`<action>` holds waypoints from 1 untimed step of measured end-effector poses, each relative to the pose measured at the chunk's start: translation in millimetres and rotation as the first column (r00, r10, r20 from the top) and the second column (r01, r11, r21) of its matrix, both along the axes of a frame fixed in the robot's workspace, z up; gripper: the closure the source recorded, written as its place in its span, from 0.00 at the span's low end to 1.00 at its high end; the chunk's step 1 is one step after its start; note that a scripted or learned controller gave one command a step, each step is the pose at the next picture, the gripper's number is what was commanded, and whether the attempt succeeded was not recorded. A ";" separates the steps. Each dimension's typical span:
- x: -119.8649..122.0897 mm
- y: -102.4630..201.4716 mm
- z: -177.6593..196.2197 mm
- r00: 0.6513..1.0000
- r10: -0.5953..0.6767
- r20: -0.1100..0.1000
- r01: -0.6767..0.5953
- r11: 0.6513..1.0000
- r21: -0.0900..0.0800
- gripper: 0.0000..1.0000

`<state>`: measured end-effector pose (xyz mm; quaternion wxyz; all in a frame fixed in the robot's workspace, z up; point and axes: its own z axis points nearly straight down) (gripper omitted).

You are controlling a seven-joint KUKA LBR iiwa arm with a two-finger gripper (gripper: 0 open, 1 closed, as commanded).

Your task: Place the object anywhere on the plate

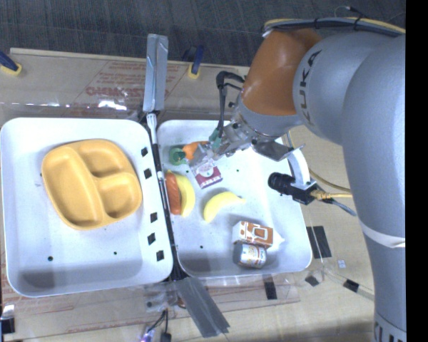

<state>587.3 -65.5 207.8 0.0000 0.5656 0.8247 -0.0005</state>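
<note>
A yellow plate (91,182) with three compartments lies in the left bin (28,262). The right bin (285,212) holds toy food. My gripper (215,147) is low over the right bin's back left corner, right above a small pink and white carton (207,174) and beside a toy carrot (187,152) with a green top. Whether the gripper touches any of them cannot be made out. The arm hides the bin's back right part.
In the right bin also lie a hot dog in a yellow bun (177,193), a yellow banana (220,204), a small orange and white box (253,233) and a can (250,256). A metal divider (155,73) runs between the bins.
</note>
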 end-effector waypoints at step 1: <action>-5.7 84.0 -16.8 0.974 -0.225 -0.005 0.225 0.974 0.000 1.00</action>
